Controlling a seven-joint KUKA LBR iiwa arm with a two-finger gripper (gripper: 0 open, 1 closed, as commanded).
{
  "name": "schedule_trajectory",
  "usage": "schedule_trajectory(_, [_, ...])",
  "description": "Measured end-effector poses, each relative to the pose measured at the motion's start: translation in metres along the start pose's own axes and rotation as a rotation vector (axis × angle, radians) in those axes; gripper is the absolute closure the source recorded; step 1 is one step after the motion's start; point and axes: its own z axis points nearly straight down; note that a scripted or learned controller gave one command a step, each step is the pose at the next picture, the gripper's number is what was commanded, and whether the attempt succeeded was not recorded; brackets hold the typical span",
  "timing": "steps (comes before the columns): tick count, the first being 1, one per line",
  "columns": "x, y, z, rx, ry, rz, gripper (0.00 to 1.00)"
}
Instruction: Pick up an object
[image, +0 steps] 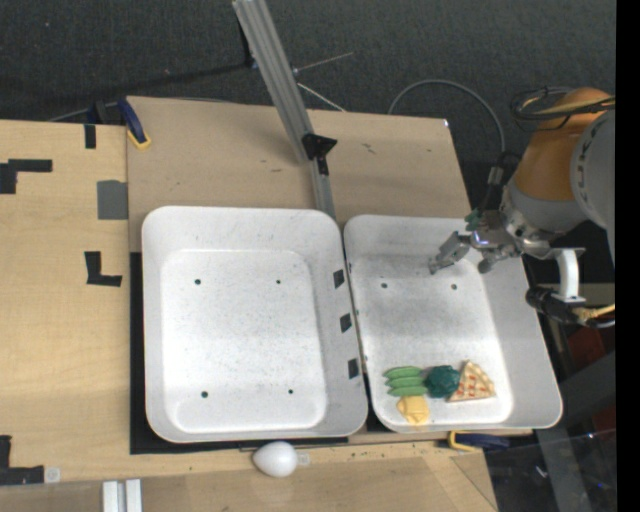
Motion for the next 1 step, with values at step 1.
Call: schedule_trajectory(1, [0.0029, 0.006, 0.0466, -0.001, 0.0, -0.001, 0.0])
